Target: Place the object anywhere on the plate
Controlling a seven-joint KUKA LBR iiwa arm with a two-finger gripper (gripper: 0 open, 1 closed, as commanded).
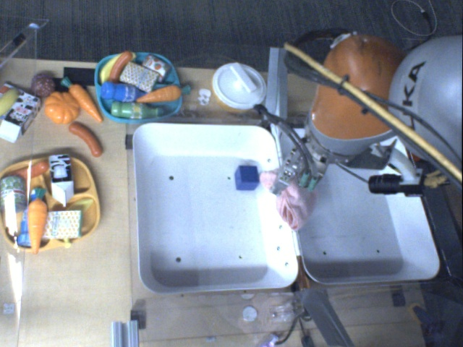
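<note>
A soft pink object hangs below my gripper, over the rims where the two white bins meet. The fingers are shut on its upper end, and its lower part dangles in front of the divider. A small blue cube lies in the left bin, just left of the gripper. A round white plate-like dish sits on the bench behind the left bin. The arm's orange band and grey body cover the back of the right bin.
A yellow tray with toy food stands at the bench's left edge. A blue bowl of toy food sits at the back left, with loose toy carrots, a pumpkin and a sausage beside it. Cables cross above the arm.
</note>
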